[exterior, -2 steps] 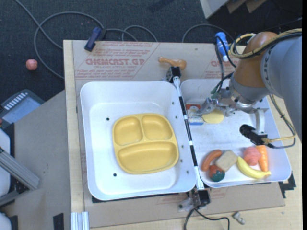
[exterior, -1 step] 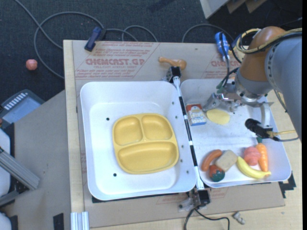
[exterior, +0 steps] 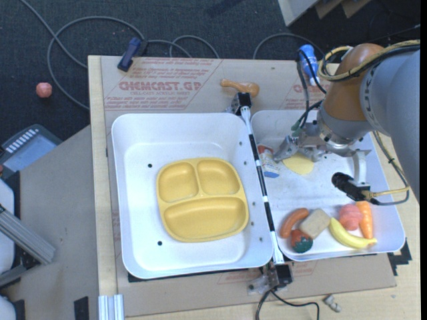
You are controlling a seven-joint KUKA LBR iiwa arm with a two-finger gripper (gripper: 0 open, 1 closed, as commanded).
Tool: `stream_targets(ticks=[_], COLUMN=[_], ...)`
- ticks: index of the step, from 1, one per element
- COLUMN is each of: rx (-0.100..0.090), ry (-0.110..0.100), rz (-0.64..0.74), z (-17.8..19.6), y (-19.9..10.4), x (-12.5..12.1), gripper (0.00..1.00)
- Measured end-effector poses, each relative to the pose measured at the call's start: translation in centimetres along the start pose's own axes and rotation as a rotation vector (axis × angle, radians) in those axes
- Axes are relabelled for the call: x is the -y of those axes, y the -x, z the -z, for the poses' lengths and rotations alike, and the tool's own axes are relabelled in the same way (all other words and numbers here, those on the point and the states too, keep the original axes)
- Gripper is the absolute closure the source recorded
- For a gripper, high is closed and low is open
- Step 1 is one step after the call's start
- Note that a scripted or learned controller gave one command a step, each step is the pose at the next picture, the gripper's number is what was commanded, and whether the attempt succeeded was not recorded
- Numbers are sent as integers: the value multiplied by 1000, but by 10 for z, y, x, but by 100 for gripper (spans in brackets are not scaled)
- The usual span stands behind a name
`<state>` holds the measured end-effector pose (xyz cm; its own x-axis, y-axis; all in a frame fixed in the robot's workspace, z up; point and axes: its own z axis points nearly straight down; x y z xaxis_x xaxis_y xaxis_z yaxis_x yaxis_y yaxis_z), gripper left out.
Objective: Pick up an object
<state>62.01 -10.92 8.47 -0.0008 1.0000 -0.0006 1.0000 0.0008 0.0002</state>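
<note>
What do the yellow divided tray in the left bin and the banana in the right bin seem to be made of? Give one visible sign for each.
Yellow divided tray: likely moulded plastic, smooth and slightly glossy, with rounded compartment edges and one even colour.
Banana: probably toy plastic, given its uniform bright yellow skin with no marks; real fruit cannot be ruled out.

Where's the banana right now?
The banana lies in the right bin, near its front right corner, just below the carrot and right of the bread slice.
</note>
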Motion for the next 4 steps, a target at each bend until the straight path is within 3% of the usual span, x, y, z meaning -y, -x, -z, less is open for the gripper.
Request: stream_targets(ticks=[2,3,4], rx=[1,2,1], ry=[2,0,2], rz=[-1,-1,-1], z=[0,1,0], y=[24,8,37], x=[-4,-1,-16], gripper=[0,0,0])
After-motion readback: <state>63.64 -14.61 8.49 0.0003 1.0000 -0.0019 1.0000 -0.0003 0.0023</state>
